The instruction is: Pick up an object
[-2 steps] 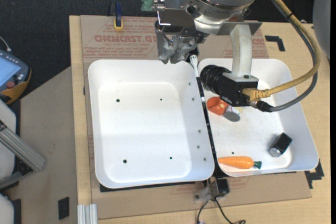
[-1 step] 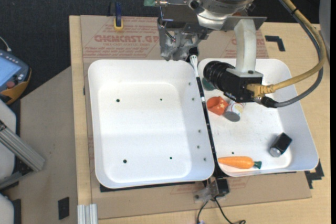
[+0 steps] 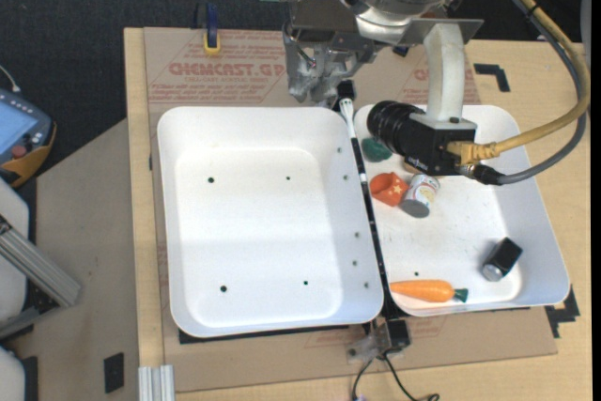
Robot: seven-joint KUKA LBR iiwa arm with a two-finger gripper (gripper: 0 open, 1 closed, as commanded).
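We find the loose objects all in the right bin: an orange carrot with a green tip lies along the near rim, a small black and grey block sits toward the near right corner, and near the middle a red-orange piece rests just beside a small tilted can with a red and white label. A dark green object shows partly at the far side of that bin, beside the black cylinder mounted on the arm, which has a yellow cable running off to the right. The gripper hangs over the far edge of the bench, above the cardboard sheet and just behind the divide between the two bins, well apart from every object; we see nothing between its fingers, and we cannot tell how wide they stand. The left bin shows a bare white floor with small dark holes. A blue and yellow clip stands at the far left edge of the cardboard
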